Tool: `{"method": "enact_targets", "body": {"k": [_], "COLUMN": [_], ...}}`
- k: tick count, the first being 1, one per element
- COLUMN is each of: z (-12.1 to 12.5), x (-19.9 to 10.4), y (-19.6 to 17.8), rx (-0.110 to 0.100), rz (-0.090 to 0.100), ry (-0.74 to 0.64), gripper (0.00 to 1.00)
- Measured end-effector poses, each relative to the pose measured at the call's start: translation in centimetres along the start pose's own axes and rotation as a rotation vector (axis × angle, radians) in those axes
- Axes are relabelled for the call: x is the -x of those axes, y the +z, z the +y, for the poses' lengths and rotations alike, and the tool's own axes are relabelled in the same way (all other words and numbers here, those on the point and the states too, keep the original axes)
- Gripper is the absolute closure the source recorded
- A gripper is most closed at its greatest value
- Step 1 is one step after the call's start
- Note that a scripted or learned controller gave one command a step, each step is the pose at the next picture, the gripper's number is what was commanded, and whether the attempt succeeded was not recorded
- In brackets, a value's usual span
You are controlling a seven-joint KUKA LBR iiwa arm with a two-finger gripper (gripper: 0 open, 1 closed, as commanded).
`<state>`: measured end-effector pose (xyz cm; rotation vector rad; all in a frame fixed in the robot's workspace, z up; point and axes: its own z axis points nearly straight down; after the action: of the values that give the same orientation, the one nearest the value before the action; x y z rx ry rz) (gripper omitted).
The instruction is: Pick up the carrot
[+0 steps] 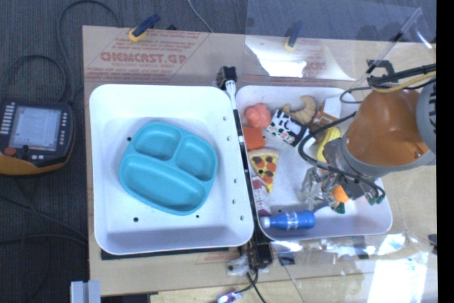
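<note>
The carrot (341,194) is a small orange piece with a green tip. It lies near the front right corner of the right bin (369,223). My gripper (320,189) reaches down into that bin from the right, just left of the carrot and close against it. Its metal end hangs low over the bin floor. The orange wrist band (383,128) and the grey arm cover the bin's right part and hide anything under them. I cannot make out whether the carrot is inside the gripper or only beside it.
The right bin also holds a blue bottle (292,220) at the front, a pizza slice (264,167), an orange block (254,139), a pink-red ball (258,115), a black-and-white toy (287,128), a tan pastry (306,107) and a yellow item (323,147). The left bin (106,223) holds a blue divided plate (170,165).
</note>
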<state>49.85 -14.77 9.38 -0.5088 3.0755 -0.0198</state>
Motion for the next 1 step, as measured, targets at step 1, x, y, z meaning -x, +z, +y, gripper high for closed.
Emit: {"method": "enact_targets", "body": {"k": [1], "z": [-7.74], "x": [0.06], "y": [0.21], "rx": [0.01], "rz": [0.001], "ry": [-0.173], "gripper": [1.0]}}
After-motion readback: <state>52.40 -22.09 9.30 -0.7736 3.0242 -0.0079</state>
